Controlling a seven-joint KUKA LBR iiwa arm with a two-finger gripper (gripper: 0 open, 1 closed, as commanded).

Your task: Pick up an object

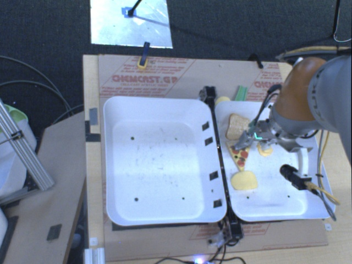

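Just below the fingers [246, 143], a red-spotted pizza slice [240, 157].

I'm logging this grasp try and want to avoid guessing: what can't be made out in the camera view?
- Gripper: its fingertips blur into the toy pizza slice below; open, shut or holding is unclear.
- Bread slice: its right side is hidden by the gripper and wrist.
- Small yellow piece: partly covered by the gripper, shape unreadable.
- Green item behind the right bin: its lower end is cut off by the rim; too small to identify.
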